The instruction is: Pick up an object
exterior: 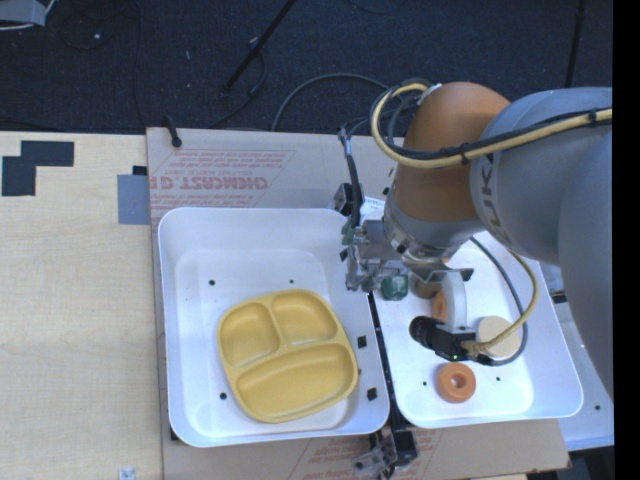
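I'm looking at two white bins side by side. L bin [200, 268]: one yellow divided plate [288, 354], lying flat toward its near-right corner. R bin [545, 388]: orange ring [456, 382] by the near edge, tan round item [503, 336] just behind it, and a green obj [395, 288] at the bin's left edge. Gripper [362, 268] sits over the wall between the bins, w/ the green obj just beside it on the R-bin side. I can't tell if the gripper's open or closed, nor whether it has the green obj.
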You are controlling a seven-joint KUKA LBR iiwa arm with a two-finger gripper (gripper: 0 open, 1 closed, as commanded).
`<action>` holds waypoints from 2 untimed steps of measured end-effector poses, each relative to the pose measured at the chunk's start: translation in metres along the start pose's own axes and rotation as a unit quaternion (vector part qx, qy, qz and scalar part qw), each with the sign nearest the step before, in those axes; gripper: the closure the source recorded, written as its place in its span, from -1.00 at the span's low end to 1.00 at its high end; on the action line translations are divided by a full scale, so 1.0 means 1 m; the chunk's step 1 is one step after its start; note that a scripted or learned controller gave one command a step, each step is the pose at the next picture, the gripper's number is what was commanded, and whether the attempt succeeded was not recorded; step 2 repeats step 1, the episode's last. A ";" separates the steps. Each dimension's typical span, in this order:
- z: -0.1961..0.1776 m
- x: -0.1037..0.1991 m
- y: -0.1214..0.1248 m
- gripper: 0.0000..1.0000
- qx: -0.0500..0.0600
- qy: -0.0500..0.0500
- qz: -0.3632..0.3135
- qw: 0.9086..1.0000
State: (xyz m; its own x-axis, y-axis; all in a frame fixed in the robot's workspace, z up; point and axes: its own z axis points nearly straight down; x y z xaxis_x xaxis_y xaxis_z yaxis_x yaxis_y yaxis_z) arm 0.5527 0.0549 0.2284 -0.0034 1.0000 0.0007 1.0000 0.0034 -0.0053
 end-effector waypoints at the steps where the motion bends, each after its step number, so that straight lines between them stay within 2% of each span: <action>1: -0.003 0.052 -0.008 1.00 -0.001 0.000 -0.001 1.000; 2: -0.003 0.052 -0.008 1.00 -0.001 0.000 -0.001 1.000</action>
